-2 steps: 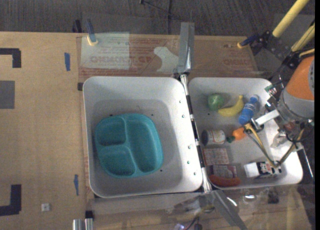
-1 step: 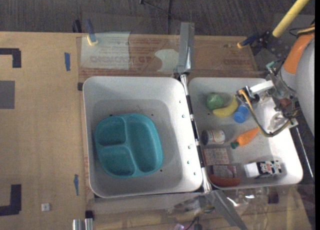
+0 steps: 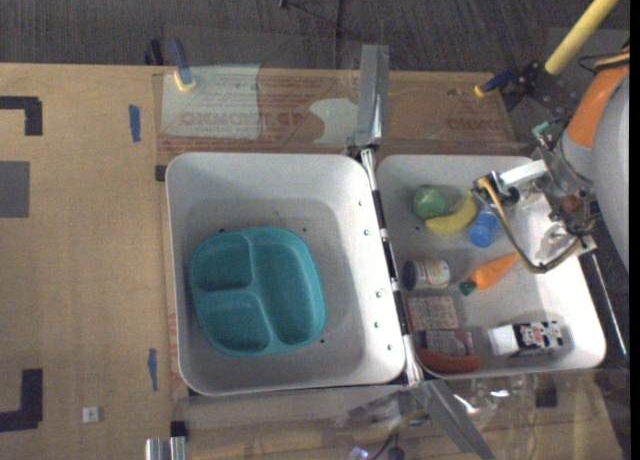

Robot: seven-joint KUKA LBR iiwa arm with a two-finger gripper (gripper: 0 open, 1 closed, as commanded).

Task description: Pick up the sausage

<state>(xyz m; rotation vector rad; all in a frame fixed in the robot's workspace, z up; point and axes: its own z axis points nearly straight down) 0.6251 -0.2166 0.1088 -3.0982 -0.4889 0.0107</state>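
The sausage [image 3: 448, 360] is a reddish-brown link lying along the front wall of the right bin [image 3: 580, 298], just below a small printed box [image 3: 435, 312]. My gripper [image 3: 556, 210] hangs over the right bin's far right part, well behind and to the right of the sausage, above the bin floor near the carrot [image 3: 494, 272]. I see nothing held in it.
The right bin also holds a green fruit [image 3: 431, 200], a banana [image 3: 452, 218], a blue object [image 3: 483, 229], a small can [image 3: 431, 273] and a black-and-white carton [image 3: 528, 338]. A teal divided plate [image 3: 257, 289] lies in the left bin [image 3: 200, 188]. A metal divider [image 3: 385, 258] separates the bins.
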